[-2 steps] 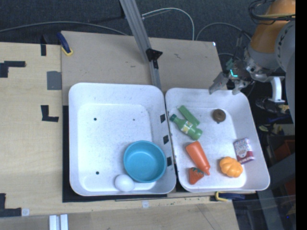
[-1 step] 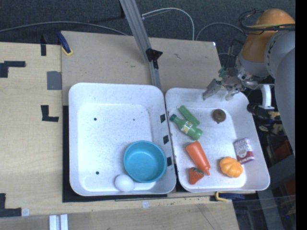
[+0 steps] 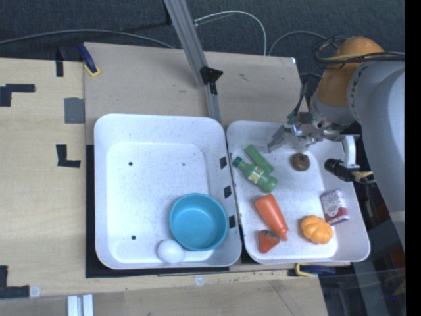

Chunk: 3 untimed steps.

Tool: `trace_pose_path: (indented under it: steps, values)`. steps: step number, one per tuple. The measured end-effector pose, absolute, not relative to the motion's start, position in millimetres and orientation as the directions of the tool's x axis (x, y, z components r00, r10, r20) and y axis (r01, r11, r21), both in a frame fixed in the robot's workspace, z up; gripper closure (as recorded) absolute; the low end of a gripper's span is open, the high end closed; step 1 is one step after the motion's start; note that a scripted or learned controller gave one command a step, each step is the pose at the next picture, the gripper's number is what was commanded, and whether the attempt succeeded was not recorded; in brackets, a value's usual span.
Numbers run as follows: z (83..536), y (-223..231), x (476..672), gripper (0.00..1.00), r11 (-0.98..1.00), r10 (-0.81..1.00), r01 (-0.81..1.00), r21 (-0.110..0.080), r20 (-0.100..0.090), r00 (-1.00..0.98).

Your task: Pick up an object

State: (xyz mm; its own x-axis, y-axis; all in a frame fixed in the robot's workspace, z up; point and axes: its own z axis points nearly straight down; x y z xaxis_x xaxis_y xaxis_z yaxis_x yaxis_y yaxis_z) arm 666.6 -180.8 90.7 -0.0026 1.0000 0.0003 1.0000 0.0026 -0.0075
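My gripper (image 3: 294, 139) hangs open over the far edge of the right bin (image 3: 352, 242), with nothing between its fingers. Just below it lies a small brown round object (image 3: 300, 161). To its lower left a green bottle (image 3: 256, 168) lies on its side. Further toward the front are an orange carrot (image 3: 272, 216), a small red piece (image 3: 268, 241), an orange lumpy fruit (image 3: 316, 229) and a red-and-white packet (image 3: 334, 206).
The left bin (image 3: 131, 143) holds a blue bowl (image 3: 197, 220) and a white ball (image 3: 170, 250) at its front. A grey pole (image 3: 191, 38) slants down to the bins' far edge. The arm's bulk stands along the right side.
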Motion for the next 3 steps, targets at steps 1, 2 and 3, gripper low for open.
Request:
trace_pose_path:
  steps: [1, 2, 3]
  values:
    - [89, -181, 666.7, 0.0, 0.002, 1.0, 1.0, -0.002, -0.002, -0.002]
    - [99, -180, 667.0, 1.0, 0.004, 1.0, 1.0, -0.002, -0.003, -0.004]
    - [145, -177, 661.5, 1.0, 0.001, 1.0, 1.0, 0.003, -0.001, -0.001]
